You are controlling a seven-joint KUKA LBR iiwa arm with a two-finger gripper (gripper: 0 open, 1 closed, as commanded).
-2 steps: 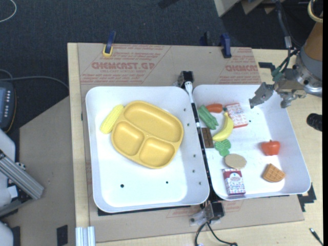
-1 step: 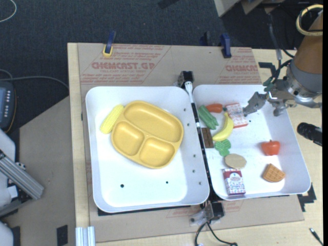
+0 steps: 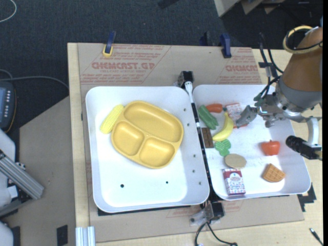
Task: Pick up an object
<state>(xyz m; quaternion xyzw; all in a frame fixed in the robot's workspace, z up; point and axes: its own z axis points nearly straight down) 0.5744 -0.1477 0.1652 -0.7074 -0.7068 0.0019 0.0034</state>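
The gripper (image 3: 245, 118) hangs low over the right bin (image 3: 302, 176), just right of the banana (image 3: 224, 128); whether it is apart or together I cannot tell, and nothing shows gripped in it. Left of the banana lies a green pod (image 3: 207, 116), with a small red piece (image 3: 214, 107) at the far side. Nearer sit a green chunk (image 3: 223, 147), a tan disc (image 3: 235, 161) and a red carton (image 3: 233, 182). To the right lie a tomato (image 3: 270, 147) and a waffle wedge (image 3: 273, 173). The left bin (image 3: 102, 188) bears a yellow divided tray (image 3: 147, 134) and a corn cob (image 3: 111, 118).
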